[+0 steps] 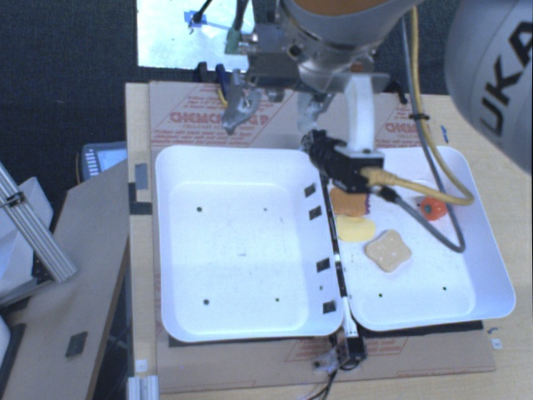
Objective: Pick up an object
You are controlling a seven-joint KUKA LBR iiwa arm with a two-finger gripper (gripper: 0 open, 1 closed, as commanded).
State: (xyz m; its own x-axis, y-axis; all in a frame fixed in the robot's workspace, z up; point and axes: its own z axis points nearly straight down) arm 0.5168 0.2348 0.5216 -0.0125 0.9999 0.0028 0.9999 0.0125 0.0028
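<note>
Several small objects lie in the right bin (466, 290): a tan square biscuit-like piece (388, 250), a flat yellow piece (356, 229), an orange-brown piece (348, 202) partly under a black fitting, and a small red-orange object (430, 208). My gripper (275, 111) hangs high over the back edge of the bins, near the seam between them. Its two metal fingers (240, 108) stand wide apart, open, with nothing between them.
The left bin (175, 307) shows bare white floor. A black fitting (346, 163) on a white bracket, with yellow and grey cables (433, 192), hangs from the arm over the right bin's back left. A cardboard sheet (191, 115) lies under both bins.
</note>
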